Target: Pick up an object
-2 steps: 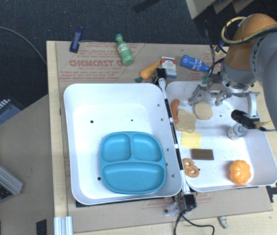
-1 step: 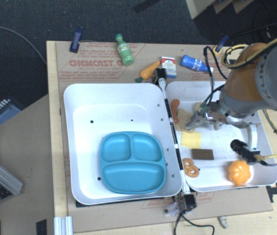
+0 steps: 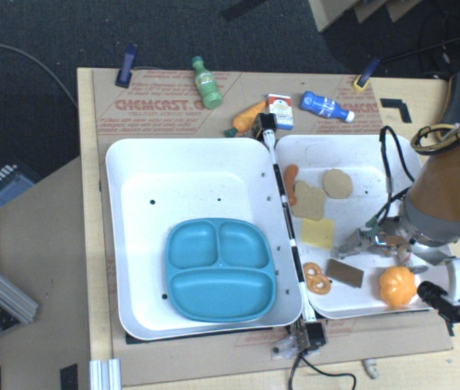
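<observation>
Dark carpet surrounds the counter (image 3: 173, 104), which carries two white bins. Taking the right bin (image 3: 376, 157) as landmark: inside it lie an orange (image 3: 397, 286) at the near right corner, a brown block (image 3: 345, 274) and a pretzel (image 3: 316, 278) to its left, and a yellow slice (image 3: 318, 234) toward the middle. The gripper (image 3: 376, 239) sits low in the same bin, just above the orange and right of the slice. I cannot tell how wide it stands, and nothing visibly sits in it. The crowded items could be nudged aside, so a grasp may slip.
</observation>
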Robot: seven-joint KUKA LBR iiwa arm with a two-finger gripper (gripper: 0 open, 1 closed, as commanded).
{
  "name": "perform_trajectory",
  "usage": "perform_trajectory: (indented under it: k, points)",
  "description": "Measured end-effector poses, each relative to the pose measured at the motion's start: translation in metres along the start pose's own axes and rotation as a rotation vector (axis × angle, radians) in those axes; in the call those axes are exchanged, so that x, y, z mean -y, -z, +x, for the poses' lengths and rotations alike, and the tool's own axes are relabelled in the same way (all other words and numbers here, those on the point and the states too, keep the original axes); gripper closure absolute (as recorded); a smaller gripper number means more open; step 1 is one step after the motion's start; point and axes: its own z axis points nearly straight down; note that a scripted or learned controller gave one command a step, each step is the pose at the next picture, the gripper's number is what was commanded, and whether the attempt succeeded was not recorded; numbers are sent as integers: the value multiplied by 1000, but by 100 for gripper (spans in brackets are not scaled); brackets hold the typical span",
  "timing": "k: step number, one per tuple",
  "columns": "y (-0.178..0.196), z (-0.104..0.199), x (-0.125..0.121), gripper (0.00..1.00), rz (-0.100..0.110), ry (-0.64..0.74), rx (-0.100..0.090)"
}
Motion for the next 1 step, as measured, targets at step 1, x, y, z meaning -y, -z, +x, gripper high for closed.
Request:
perform_trajectory:
  k: [1]
  points:
    - [-1, 61, -74, 0, -4, 5, -2]
